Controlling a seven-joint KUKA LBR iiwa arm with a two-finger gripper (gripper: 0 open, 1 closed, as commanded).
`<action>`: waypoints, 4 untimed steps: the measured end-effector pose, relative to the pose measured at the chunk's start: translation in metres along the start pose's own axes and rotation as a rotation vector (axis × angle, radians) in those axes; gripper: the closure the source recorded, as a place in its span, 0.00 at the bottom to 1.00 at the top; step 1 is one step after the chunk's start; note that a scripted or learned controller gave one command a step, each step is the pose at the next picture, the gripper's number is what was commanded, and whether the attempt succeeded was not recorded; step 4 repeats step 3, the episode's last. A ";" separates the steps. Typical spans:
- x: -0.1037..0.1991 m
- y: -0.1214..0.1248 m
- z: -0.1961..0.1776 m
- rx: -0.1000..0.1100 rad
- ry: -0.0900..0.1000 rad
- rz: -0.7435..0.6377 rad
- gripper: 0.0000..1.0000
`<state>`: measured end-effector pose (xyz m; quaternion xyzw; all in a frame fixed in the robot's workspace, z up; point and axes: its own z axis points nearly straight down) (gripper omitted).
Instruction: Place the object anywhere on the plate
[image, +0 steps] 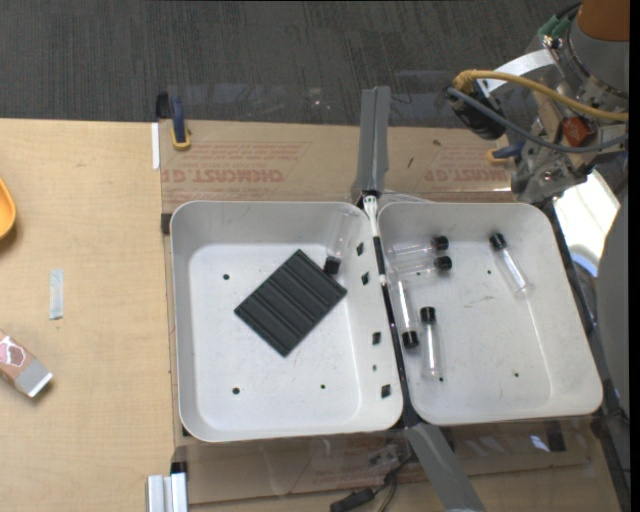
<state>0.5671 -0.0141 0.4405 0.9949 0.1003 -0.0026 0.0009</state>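
Clear plastic tubes with black caps are the objects to be moved: several lie in the right bin (560, 390), among them one pair (425, 255) near its upper left corner, a lone tube (508, 262) toward the upper right, and two more (420, 335) lying lengthwise near the divider. One tube (336, 250) rests in the left bin (195, 400), its cap just beside the upper corner of the black ribbed plate (291, 301).

Round and smooth, the tubes would likely roll or squirt sideways if the jaws closed off-centre (the transparent bodies give little to aim at). The paired tubes lie close together, so a descent there could catch two or nudge one away. A tube dropped on the plate might roll along its ribs and off the edge.

The arm (600, 25) is at the upper right, above the right bin's far corner, wrapped in yellow and white cabling, well apart from every tube. Whether the jaws stand apart or together cannot be told.
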 end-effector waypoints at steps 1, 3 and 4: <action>-0.044 0.052 0.001 0.000 -0.002 -0.059 1.00; 0.040 0.058 0.001 0.001 -0.003 -0.123 1.00; 0.040 0.058 0.001 0.001 -0.003 -0.123 1.00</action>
